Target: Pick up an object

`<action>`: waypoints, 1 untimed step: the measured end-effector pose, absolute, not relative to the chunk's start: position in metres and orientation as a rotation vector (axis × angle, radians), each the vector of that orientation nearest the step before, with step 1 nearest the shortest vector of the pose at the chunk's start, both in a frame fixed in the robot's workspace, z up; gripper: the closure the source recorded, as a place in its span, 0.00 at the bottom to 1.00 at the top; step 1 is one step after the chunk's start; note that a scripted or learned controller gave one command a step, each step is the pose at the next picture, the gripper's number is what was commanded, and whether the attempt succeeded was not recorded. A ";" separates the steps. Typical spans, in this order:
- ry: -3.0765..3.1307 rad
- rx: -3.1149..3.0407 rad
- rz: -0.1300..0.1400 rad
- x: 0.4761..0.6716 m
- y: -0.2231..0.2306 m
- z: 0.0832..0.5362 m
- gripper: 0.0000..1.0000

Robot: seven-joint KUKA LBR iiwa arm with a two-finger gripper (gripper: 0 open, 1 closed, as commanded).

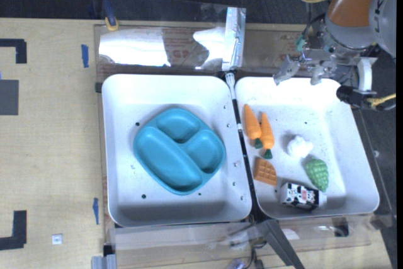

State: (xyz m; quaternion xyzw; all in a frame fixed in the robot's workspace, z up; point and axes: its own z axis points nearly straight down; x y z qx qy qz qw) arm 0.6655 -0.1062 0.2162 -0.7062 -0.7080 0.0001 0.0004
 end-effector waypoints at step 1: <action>-2.271 -2.164 0.006 0.650 -0.105 0.134 0.00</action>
